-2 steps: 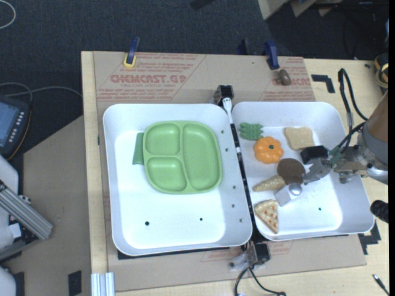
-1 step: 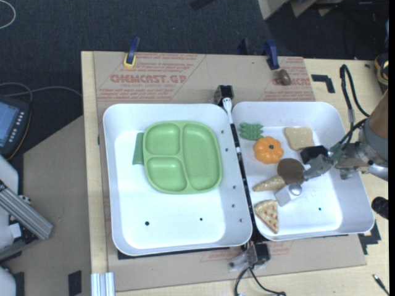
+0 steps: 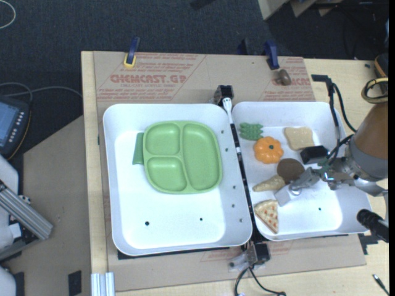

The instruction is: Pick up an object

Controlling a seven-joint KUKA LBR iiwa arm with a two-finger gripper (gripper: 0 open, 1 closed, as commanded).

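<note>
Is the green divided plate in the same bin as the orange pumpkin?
No. The green divided plate lies in the left bin, while the orange pumpkin sits in the right bin.

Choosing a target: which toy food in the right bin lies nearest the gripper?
The brown round piece, right beside the gripper; the pumpkin and pizza slice lie farther.
</note>
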